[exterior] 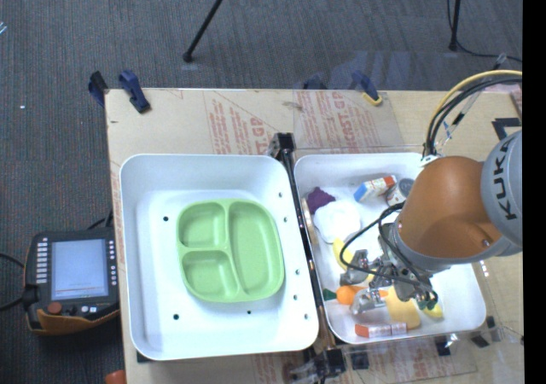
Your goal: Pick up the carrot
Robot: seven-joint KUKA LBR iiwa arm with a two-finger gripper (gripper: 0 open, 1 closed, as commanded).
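1. Carrot: a small orange piece lies in the right bin, toward that bin's lower left, just beside the metal parts of the gripper.
2. The arm reaches in from the right, its orange band filling the bin's right half and hiding what lies under it; the grey link with black lettering sits at the frame's right edge.
3. The wrist points down and to the left, so the gripper hangs low over the lower middle of the right bin, among the clutter there.
4. Whether the jaws are apart or together I cannot tell: the metal parts blur into the things below them, and nothing can be made out between them.
5. Black cables loop from the wrist out over the bin; a yellow and black bundle arcs over the arm toward the upper right.
6. Near the gripper lie a yellow block and a red and white tube by the bin's lower wall.
7. Farther up the bin are a white lump, a purple piece and a small bottle with an orange cap.
8. The left bin holds a green divided plate, well apart from the arm.
9. Both bins rest side by side on the cardboard-covered bench; a handheld screen unit lies on the floor to the left.
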